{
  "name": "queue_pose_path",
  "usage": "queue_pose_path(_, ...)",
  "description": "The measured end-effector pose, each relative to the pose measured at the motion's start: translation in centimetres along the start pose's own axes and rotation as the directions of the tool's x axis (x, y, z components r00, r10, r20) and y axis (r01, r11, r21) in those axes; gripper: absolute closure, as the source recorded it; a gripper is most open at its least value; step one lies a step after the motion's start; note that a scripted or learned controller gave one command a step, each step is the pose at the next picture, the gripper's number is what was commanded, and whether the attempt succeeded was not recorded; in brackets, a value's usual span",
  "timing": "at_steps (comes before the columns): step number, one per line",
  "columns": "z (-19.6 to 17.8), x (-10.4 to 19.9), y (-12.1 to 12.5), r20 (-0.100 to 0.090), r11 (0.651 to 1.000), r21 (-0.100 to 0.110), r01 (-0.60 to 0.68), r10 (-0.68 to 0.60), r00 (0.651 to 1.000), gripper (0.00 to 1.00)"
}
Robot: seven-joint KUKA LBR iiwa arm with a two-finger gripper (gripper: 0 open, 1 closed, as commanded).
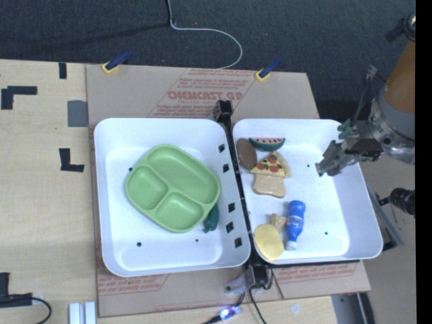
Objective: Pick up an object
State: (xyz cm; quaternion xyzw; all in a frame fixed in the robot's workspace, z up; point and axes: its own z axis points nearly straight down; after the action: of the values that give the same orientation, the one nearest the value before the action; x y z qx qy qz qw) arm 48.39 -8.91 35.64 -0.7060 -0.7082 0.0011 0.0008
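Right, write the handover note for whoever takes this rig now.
Gripper: over the right bin's right side, nothing seen between its fingers.
Right bin: watermelon slice, pizza slice, toast, blue bottle, yellow lemon-like piece.
Left bin: green divided plate.
Done: nothing picked up.
Left: descend on one object, grasp, lift.

Hand hangs over the right bin, near its right wall, apart from all items. Right bin: watermelon slice, pizza slice, blue bottle, yellow piece. Left bin: green divided plate, a dark green item at its edge.
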Motion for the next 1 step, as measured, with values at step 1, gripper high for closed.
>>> queue_pose_path(1, 3.85, 8.25, -0.03, -0.002, 1.000, 0.003, 0.006, -0.006, 1.000, 1.00)
